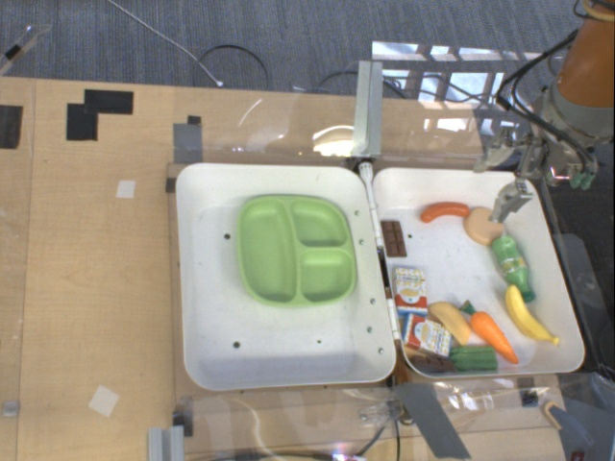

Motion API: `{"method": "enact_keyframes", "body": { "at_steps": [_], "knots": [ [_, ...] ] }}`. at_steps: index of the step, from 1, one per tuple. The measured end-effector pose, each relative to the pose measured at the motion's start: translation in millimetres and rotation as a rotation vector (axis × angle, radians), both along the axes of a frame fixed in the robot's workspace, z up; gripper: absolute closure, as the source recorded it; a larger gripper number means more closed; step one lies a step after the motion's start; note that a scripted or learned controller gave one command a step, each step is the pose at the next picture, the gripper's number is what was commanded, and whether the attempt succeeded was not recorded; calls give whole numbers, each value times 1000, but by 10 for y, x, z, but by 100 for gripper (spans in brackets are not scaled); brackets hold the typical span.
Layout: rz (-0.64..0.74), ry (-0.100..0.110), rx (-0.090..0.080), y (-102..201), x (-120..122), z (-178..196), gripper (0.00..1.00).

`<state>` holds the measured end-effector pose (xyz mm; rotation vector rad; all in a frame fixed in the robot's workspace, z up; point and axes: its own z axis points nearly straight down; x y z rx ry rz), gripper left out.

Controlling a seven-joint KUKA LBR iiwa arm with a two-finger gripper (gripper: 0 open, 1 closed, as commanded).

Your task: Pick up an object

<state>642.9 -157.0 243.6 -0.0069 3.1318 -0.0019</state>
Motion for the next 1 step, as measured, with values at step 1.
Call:
{"method": "enact_keyframes", "body": {
  "at_steps": [1],
  "knots": [
    [-47, -3, -1, -345, -100, -1453, 0]
  ]
}}
